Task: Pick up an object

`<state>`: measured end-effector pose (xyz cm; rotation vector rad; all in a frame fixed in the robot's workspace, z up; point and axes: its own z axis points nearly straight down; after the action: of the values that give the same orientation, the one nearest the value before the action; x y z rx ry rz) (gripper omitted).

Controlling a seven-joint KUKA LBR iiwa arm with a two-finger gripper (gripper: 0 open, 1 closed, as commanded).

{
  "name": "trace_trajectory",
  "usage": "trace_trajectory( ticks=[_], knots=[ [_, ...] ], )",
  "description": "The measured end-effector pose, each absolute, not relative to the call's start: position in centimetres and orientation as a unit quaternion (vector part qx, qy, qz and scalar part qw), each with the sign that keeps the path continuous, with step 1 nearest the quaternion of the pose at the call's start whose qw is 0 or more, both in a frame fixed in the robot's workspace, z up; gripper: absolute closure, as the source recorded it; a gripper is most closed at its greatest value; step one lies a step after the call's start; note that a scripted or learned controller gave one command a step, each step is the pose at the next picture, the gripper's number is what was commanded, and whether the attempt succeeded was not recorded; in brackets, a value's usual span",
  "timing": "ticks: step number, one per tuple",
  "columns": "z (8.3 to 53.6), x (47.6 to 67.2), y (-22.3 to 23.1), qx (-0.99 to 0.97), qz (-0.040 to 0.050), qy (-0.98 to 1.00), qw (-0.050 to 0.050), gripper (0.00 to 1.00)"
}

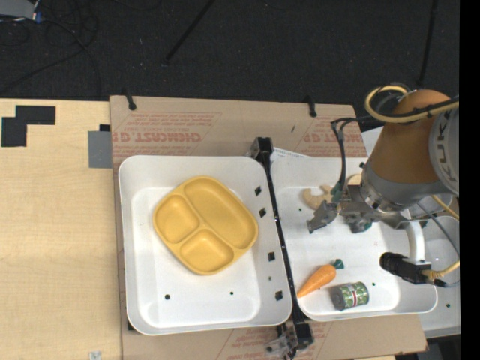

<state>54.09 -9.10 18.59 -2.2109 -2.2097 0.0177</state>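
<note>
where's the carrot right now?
In the camera view, the carrot lies in the right bin, near its front-left corner, just left of the small green can and below the gripper.
</note>
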Motion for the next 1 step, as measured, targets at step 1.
trace_trajectory(
  ticks=[1],
  knots=[
    [19.02, 54.31, -9.13, -0.707, 0.003, -0.707, 0.004, 0.0]
  ],
)
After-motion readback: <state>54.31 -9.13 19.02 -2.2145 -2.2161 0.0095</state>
